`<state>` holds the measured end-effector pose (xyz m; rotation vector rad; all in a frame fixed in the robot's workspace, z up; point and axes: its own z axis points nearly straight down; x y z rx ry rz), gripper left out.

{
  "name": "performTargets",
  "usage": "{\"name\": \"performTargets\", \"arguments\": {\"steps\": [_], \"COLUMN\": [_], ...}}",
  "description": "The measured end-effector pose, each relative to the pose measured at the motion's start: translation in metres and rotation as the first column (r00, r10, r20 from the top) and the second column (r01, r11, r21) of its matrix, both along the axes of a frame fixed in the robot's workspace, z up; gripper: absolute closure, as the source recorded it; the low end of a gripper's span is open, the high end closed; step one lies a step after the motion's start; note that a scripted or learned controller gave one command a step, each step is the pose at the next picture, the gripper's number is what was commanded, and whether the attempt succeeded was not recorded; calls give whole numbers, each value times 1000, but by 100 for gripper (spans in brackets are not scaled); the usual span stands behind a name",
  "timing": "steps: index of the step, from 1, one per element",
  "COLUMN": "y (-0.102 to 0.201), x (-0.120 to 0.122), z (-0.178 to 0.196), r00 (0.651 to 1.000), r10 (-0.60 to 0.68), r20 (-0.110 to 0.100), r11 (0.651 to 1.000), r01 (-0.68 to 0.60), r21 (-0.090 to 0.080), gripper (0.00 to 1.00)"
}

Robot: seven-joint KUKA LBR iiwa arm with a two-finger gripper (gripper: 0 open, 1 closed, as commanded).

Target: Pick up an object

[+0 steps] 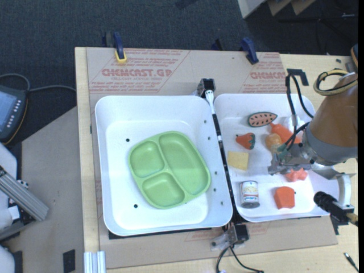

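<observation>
The gripper (286, 165) hangs low in the right bin (227, 104), reaching in from the right under the grey wrist and orange band of the arm (335, 124). Whether it is wide, narrow or holding anything cannot be told from this slant; its metal body hides the tips. A pink piece (297, 175) lies just below it, touching or nearly so, and may be partly beneath it.

Close around it sit the other things in this bin. An orange piece (278, 134) is just above it, half covered by cables. A red block (284, 197) lies near the front wall, below the pink piece. To the left are a small can (249, 193), a yellow wedge (238, 160) and a red piece with a green tip (245, 140). A flat oval slice (261, 119) with dark seeds lies toward the back.

The left bin (108, 169) holds a green tray (168, 169) with 3 compartments, well apart from the gripper.
</observation>
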<state>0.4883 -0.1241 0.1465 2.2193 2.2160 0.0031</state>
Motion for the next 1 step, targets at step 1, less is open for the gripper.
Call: {"name": "performTargets", "arguments": {"steps": [1], "y": [6], "x": [-1], "z": [44], "r00": [1000], "r10": [3], "r20": [0], "r11": [1000], "r01": [-3], "r21": [0], "gripper": [100]}}
